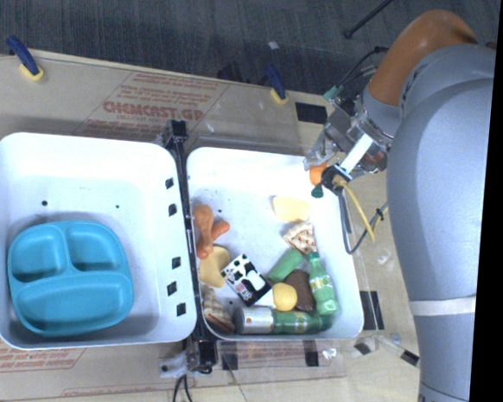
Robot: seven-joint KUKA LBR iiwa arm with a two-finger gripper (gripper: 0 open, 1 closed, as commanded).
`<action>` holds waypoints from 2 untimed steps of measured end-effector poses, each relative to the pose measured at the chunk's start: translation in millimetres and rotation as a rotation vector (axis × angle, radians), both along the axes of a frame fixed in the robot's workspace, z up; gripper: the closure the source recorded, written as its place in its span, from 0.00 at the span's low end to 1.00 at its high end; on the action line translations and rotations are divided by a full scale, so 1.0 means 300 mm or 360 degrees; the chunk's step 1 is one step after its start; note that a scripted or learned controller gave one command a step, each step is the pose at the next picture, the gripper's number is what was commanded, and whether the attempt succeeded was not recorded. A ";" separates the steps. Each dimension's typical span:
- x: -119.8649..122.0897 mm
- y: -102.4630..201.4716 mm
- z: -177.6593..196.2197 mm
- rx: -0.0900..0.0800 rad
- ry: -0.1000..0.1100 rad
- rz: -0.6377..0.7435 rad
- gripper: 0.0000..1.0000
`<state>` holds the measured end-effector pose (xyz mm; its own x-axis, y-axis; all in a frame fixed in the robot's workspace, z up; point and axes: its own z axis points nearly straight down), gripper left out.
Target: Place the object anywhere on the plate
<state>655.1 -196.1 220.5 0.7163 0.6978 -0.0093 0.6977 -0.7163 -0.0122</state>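
At two o'clock, the end effector (325, 177) is gripping a small orange object (318, 173) above the right bin, presumably carrying it toward the blue sectioned plastic plate (70, 279) at eight o'clock.

You are looking down on a bench (241, 117) covered with brown printed cardboard, held at its far edge by blue clamps (24, 58). Two shallow white bins sit directly on it, side by side and touching along a black clipped seam: the left bin (80, 174) and the right bin (263, 166). Black tape strips (370, 309) lie on the bench just right of the right bin.
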 end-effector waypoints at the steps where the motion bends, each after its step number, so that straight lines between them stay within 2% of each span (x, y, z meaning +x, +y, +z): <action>1: 0.004 0.005 0.005 0.0004 -0.0005 0.0003 0.00; 2: -0.104 0.192 -0.041 0.0008 -0.0009 0.0087 0.00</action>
